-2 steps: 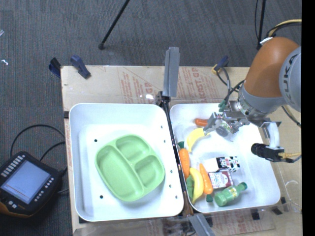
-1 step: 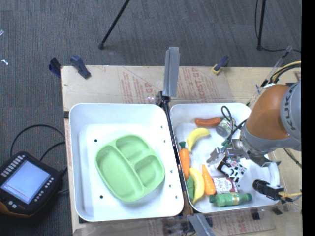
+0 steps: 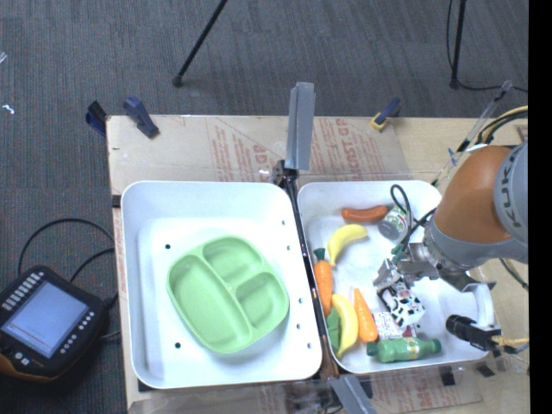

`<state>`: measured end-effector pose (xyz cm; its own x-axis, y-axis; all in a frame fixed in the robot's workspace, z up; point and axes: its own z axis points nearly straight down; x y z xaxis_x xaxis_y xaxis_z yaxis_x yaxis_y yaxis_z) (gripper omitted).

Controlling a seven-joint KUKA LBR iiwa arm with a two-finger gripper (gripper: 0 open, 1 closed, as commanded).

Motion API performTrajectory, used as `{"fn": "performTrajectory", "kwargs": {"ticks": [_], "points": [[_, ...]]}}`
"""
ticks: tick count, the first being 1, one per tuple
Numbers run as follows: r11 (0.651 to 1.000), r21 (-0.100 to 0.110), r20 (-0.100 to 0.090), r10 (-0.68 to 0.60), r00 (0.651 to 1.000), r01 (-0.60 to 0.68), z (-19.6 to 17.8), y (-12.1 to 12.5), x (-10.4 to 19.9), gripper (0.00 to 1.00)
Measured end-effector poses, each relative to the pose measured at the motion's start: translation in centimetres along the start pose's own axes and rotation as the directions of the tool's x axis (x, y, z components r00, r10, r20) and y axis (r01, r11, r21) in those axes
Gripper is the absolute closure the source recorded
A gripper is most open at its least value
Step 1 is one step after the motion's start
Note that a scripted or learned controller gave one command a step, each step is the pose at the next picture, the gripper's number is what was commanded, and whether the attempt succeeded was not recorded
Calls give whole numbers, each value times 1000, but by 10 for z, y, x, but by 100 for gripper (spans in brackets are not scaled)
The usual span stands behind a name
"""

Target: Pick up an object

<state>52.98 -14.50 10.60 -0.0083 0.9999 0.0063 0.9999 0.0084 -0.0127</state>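
Jaws of the grey two-finger gripper [image 3: 390, 276] at right of frame: opening cannot be told, and nothing is visibly held. Gripper hangs just above a black-and-white cow-patterned toy [image 3: 404, 304] in the right shallow white bin [image 3: 448, 304], lower right.

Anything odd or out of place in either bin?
Nothing spilled or damaged. The green divided plate sits askew in the left bin. The toy food is piled loosely in the right bin; one carrot lies by the bins' shared edge. The gripper hovers above the pile.
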Motion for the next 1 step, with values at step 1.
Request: {"fn": "performTrajectory", "kwargs": {"ticks": [1], "points": [[999, -6, 3, 49, 999, -49, -68, -34, -28, 100]]}}
